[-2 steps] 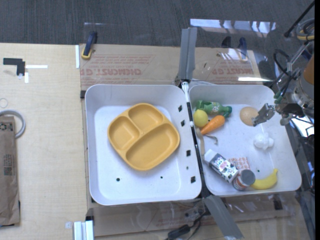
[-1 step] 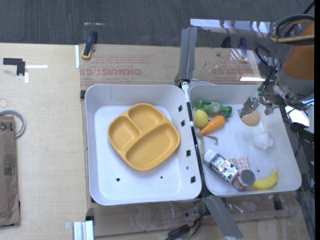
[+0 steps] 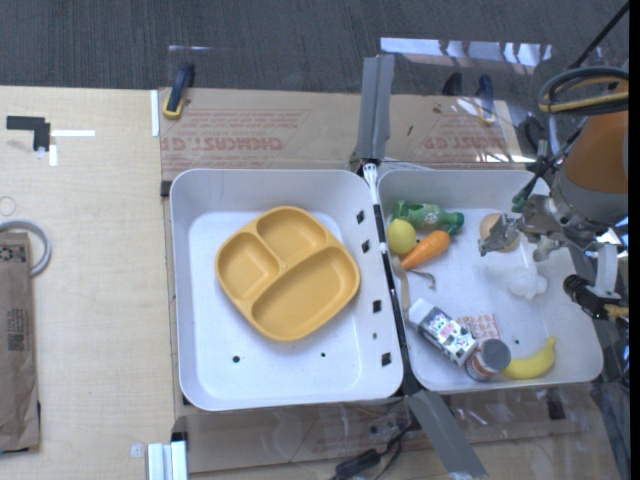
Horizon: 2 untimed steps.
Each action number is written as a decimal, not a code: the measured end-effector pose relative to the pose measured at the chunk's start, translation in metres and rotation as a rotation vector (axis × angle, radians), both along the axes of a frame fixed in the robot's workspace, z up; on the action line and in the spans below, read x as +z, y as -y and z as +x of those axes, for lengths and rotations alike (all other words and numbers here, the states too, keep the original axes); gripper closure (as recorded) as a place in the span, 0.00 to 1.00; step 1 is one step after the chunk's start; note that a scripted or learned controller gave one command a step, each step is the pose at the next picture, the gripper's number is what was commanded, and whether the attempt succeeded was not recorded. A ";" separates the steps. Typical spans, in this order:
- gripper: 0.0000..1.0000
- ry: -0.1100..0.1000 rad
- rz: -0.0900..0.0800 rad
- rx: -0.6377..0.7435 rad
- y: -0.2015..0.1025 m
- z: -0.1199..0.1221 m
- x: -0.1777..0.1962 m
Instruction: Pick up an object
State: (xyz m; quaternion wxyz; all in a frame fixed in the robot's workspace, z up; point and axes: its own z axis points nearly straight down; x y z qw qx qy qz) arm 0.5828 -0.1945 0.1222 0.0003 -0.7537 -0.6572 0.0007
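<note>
While arm (image 3: 600, 158) reaches over right bin (image 3: 590, 358), gripper (image 3: 512, 230) hovers near far wall; jaw state unclear. Carrot (image 3: 425, 249), lemon (image 3: 401, 236), banana (image 3: 530, 361), can (image 3: 484, 359) lie in same bin. Yellow plate (image 3: 288, 272) sits in left bin (image 3: 200, 298).

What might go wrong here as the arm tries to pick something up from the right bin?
1. The can, banana and small carton lie touching, so a grasp there may nudge a neighbour.
2. The gripper hovers near the right bin's far wall; a descent might clip the pale object beside it rather than grasp it.
</note>
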 end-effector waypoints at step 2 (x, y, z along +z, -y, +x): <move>1.00 0.021 -0.015 0.241 0.004 0.059 -0.010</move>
